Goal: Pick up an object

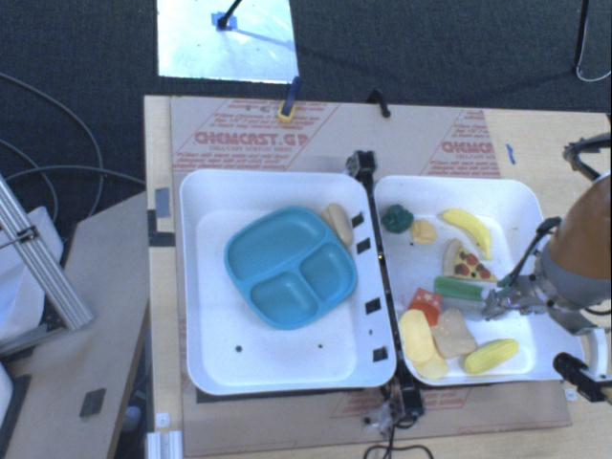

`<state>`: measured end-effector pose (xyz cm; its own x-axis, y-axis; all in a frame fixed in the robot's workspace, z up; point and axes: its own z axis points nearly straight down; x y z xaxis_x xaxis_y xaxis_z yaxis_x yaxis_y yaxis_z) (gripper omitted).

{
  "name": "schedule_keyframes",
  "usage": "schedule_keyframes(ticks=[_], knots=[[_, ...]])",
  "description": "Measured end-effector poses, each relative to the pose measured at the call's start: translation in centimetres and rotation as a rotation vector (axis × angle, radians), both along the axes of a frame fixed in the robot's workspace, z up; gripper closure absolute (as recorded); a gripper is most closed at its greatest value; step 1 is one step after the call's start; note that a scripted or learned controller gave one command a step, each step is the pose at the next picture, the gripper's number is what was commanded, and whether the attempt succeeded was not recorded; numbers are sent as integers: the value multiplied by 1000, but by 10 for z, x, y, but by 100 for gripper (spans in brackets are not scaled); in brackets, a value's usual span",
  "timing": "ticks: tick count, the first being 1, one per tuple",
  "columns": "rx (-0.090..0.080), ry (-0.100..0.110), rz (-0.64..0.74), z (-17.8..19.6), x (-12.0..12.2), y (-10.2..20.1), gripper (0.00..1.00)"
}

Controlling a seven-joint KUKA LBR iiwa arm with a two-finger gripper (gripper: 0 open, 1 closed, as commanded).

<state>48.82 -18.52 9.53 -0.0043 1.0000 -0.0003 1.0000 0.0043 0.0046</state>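
Cardboard covers the surface (pixel 287 132) under two white bins. At three o'clock the claw (pixel 499 301) hovers low in the right bin (pixel 521 194), just beside the green cucumber (pixel 459 289); whether it is spread, I cannot tell. Judged an approach: next, descend squarely and close.

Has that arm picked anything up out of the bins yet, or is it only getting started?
Nothing looks lifted yet. The toy foods, such as the banana, pizza slice and corn cob, all lie in the right bin. The gripper sits low in that bin beside the green cucumber; I cannot tell whether it grips it. Grasping and lifting remain. The blue plate lies in the left bin.
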Motion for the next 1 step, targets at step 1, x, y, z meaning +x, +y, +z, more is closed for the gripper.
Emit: schedule_keyframes(ticks=[1], knots=[[0, -3, 2, 10, 1, 0, 100]])
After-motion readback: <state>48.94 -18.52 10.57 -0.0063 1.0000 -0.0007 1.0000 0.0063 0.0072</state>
